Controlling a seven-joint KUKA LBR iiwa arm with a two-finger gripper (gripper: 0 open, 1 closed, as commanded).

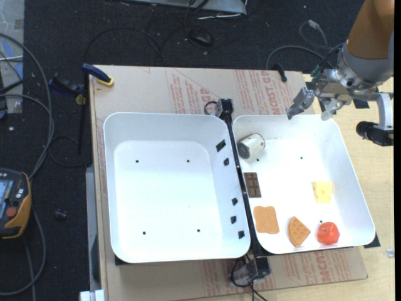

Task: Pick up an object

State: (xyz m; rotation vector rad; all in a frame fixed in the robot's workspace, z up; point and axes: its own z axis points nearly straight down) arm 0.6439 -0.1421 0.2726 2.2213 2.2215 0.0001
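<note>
The gripper (311,106) is held open above the back edge of the right bin (351,168), with nothing between its fingers. In that bin are seen a white cup (251,146), a brown square (252,184), a yellow block (322,192), two orange waffles (282,225) and a red ball (328,232).

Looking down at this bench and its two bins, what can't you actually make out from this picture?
- The arm: cut off by the camera view's top and right edges, so its base is unseen.
- The brown square in the right bin: too small to identify.
- The white cylinder: its markings are too small to read.
- The board's red print: partly covered by the bins.
</note>
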